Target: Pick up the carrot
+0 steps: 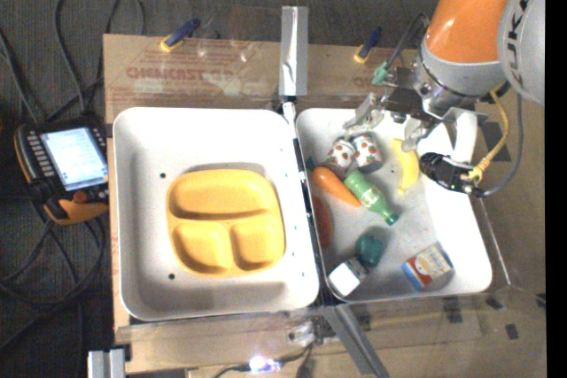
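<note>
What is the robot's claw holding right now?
Nothing. The gripper sits open above the far end of the right bin, with no toy between its fingers. The carrot lies loose in that bin, apart from it.

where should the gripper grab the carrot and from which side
Probably at its thick middle, coming straight down. The carrot lies flat and slanted in the right bin, with the green bottle close on its right end. Closing the fingers across its width, nearer the left end, should avoid the bottle.
</note>
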You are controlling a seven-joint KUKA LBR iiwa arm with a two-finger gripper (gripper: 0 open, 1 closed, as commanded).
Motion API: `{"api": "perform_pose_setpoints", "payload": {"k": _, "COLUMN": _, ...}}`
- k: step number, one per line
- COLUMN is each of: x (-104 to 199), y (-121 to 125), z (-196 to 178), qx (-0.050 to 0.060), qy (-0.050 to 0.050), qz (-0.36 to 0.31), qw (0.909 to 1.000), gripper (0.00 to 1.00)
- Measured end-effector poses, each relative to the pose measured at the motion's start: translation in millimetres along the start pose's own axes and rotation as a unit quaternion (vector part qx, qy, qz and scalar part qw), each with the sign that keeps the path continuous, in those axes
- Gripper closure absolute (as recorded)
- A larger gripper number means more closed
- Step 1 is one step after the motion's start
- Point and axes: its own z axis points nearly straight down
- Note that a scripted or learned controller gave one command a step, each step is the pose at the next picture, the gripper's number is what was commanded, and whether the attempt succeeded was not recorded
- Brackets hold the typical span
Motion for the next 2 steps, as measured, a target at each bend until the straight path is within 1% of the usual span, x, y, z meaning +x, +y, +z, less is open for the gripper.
{"api": "perform_pose_setpoints", "payload": {"k": 1, "x": 10, "y": 3, "z": 42, "qx": 0.000, "qy": -0.001, "qz": 0.023, "qw": 0.9997, "gripper": 0.00}}
{"api": "perform_pose_setpoints", "payload": {"k": 2, "x": -76, "y": -1, "z": 140, "qx": 0.001, "qy": 0.000, "qz": 0.011, "qw": 0.9999, "gripper": 0.00}}
